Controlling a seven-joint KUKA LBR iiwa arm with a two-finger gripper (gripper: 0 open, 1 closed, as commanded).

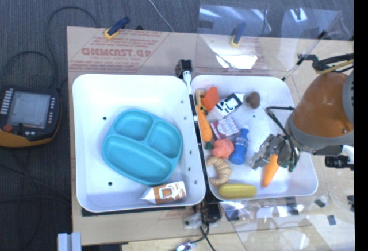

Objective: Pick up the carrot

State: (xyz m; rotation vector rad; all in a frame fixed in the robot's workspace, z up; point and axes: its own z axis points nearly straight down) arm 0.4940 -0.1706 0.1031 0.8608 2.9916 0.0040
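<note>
Arm enters from view's right, orange band over the R bin. Gripper sits low in R bin's right half, near front wall. Carrot is between the fingers, thick end up in the jaws, tip pointing down toward the bin's front; gripper closed on it, narrow gap. Can't tell if carrot is clear of the bin floor or touching it.

Rest of R bin, left side, crowded:
- second long orange veg lying along the divider wall, w/ orange-red piece above it
- black/white card-like item near back, brown round obj just beside it to the right
- small red/white packet mid-bin
- blue bottle tilted, touching pink-orange round item
- tan croissant-shaped item below that
- yellow banana-like item at front wall, well apart from carrot tip

L bin: blue 3-compartment plate roughly centred, tilted; small brown/white carton on its side at front edge.

Bench: cardboard sheet behind L bin w/ blue-yellow clamp; clear plastic sheet behind R bin, 2nd clamp. Teach pendant on floor far left, cables running off.
</note>
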